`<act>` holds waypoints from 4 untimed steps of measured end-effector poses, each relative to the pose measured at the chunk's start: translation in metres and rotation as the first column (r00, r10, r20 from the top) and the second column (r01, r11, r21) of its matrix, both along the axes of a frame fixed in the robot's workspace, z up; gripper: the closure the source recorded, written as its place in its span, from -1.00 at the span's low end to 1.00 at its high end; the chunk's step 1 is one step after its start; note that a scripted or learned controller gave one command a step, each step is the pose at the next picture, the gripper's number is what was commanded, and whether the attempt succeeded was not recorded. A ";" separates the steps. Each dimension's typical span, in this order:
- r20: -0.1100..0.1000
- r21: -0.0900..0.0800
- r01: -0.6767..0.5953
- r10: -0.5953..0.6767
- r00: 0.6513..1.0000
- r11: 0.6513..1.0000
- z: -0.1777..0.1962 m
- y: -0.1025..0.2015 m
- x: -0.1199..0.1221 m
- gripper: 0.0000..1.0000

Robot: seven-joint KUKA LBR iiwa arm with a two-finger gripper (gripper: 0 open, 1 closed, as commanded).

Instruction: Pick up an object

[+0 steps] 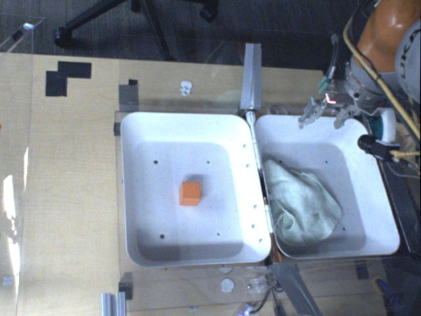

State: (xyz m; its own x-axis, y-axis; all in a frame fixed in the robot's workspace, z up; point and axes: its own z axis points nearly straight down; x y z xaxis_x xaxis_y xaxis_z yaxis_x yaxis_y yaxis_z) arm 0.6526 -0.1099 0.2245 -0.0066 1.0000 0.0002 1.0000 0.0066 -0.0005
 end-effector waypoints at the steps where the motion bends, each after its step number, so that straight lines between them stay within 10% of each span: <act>1: 0.001 0.000 -0.057 0.057 0.998 0.998 -0.094 -0.007 0.017 -1.00; 2: 0.007 -0.003 -0.298 0.298 0.955 0.955 -0.137 -0.031 0.011 -1.00; 3: 0.015 -0.005 -0.301 0.301 0.954 0.954 -0.125 -0.029 0.014 1.00; 4: 0.006 -0.001 -0.248 0.248 0.969 0.969 -0.039 0.057 0.018 1.00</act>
